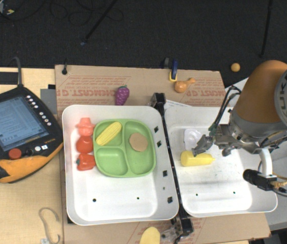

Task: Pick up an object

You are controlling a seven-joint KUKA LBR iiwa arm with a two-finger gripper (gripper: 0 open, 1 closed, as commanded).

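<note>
From the overhead camera view, the grey arm with its orange band [268,93] reaches in from the right over the right-hand shallow white bin [225,200], and its jaws [203,146] hang low above the bin floor, just above and touching or nearly touching the upper edge of a yellow cylindrical plastic piece [196,159] that lies on its side near the bin's left wall. Whether the jaws are spread or pressed together cannot be told from this angle (the dark finger parts blur into the wrist hardware), and nothing is seen pinched between them. A small whitish crumpled object [192,136] sits just behind the yellow piece. The left-hand shallow white bin [113,207] holds a green three-compartment plastic tray [114,162] with a yellow toy corn cob [108,132] in its upper left compartment and a round tan disc [139,142] in its upper right one; red and pink toy pieces [84,145] are stacked just beside the tray's left edge. On the surface beyond the bins lie a purple toy grape bunch [121,94] and an orange pear-shaped toy [182,85].
</note>
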